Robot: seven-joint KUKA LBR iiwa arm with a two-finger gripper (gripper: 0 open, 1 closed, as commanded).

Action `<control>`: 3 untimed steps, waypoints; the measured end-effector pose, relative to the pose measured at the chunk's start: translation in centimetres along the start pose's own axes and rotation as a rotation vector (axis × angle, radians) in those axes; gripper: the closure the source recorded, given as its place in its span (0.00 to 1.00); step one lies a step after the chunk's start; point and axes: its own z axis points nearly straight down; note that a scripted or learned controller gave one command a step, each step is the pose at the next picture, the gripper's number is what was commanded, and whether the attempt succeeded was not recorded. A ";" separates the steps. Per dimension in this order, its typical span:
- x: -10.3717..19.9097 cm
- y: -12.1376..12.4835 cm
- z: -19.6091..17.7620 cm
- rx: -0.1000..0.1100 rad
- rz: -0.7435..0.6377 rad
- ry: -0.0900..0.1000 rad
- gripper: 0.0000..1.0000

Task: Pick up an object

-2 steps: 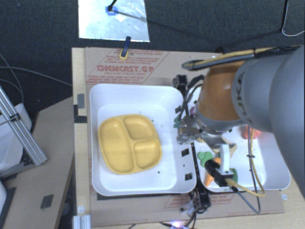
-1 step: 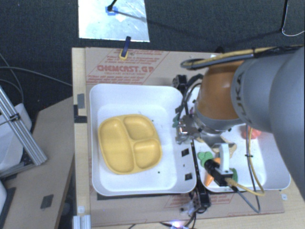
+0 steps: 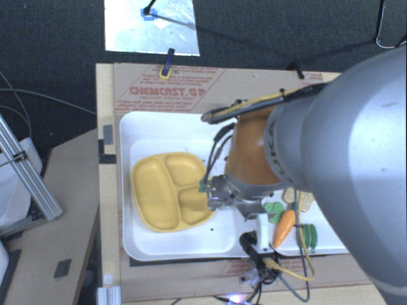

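Arm (image 3: 331, 132) hides bin (image 3: 191, 250) beside carrot (image 3: 283, 227).

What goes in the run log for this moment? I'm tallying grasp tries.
arm: over left bin | gripper: at yellow plate right edge | grasp: cannot tell | right bin: toy carrot

Soft overhead light, slight blur, foil glare

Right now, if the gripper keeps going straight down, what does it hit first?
Probably the yellow tray: the gripper sits at its right edge in the left bin. Depth is unclear from above, so it may miss and meet the bin floor.
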 end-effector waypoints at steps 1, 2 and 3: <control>3.3 1.1 4.0 -0.017 0.003 -0.001 1.00; 0.3 6.2 3.8 -0.008 0.003 0.008 1.00; 4.3 -0.6 3.7 -0.018 0.004 -0.003 1.00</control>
